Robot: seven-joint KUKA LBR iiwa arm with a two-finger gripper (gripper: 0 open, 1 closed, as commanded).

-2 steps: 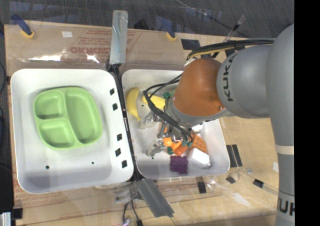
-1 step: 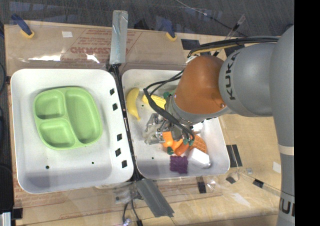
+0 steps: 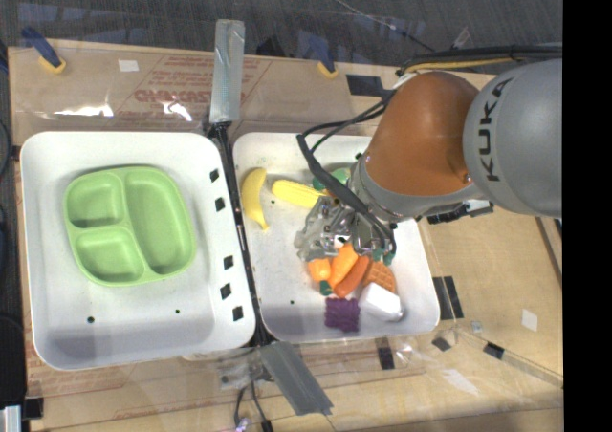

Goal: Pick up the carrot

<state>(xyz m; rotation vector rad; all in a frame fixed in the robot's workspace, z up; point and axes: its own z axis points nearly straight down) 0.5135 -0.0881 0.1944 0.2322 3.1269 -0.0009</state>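
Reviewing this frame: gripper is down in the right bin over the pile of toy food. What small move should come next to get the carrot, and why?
Probably a short descent, then close. The gripper sits at the upper end of the carrot, which lies slanted among an orange piece, a purple block and a white piece, so a wide sweep might catch neighbours.

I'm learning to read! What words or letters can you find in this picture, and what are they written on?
"KUKA": black letters running up the side of the grey robot arm.
Red printing on the clear plastic sheet behind the white bins: too blurred and glary to read.
No readable text on the green tray, the carrot or the other toy food.
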